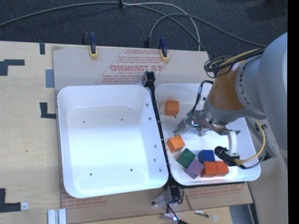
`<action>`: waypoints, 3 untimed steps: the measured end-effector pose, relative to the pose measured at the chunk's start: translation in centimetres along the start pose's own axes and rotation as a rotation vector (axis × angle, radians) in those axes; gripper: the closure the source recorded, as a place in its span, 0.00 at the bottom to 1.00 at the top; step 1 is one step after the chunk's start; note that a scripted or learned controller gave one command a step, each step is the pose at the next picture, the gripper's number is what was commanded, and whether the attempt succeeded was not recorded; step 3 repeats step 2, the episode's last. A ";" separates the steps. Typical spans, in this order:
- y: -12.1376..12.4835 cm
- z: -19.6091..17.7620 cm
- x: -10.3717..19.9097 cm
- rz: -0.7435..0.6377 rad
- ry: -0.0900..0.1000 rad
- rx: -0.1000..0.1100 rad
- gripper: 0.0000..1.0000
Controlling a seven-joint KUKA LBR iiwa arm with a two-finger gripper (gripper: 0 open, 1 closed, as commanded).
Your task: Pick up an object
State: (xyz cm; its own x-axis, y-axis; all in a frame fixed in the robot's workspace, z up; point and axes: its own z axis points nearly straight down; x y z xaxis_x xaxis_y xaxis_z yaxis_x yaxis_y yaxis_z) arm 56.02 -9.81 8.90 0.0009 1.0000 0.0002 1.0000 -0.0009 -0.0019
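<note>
My end effector (189, 124) hangs low inside the right bin (250, 174), its metal fingers (181, 126) spread apart with nothing between them. My grey arm (268, 78), with its orange band (223, 90), reaches in over that bin's far right rim.

I take the right bin as my landmark. Inside it, an orange cube (172, 108) sits toward the back left corner, apart from my fingers. A second orange cube (175, 143) lies near the left wall, just in front of and below my fingertips; whether they touch it I cannot tell. Toward the front of the bin a cluster huddles together: a green block (186, 157), a purple block (193, 168) touching it in front, a blue block (206, 156) beside them, and a red-orange block (214, 168) at the front right of the group.

Touching the right bin's left wall stands the left bin (63, 139). Both rest on a cardboard sheet (133, 66) printed with red lettering, clamped behind the bins by two blue and yellow clamps (93, 45). The cardboard lies on a pale wooden surface (23, 139) marked with dark tape pieces (46, 110). Beyond the surface, dark carpeted floor (56, 8) carries thin cables (173, 17) curling toward the right bin's back edge.
</note>
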 end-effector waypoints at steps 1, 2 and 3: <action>8.9 0.0 -0.1 0.003 -0.002 0.006 0.00; 1.0 0.0 -0.1 0.000 0.000 -0.001 0.00; 1.0 0.0 -0.1 0.000 0.000 -0.001 0.00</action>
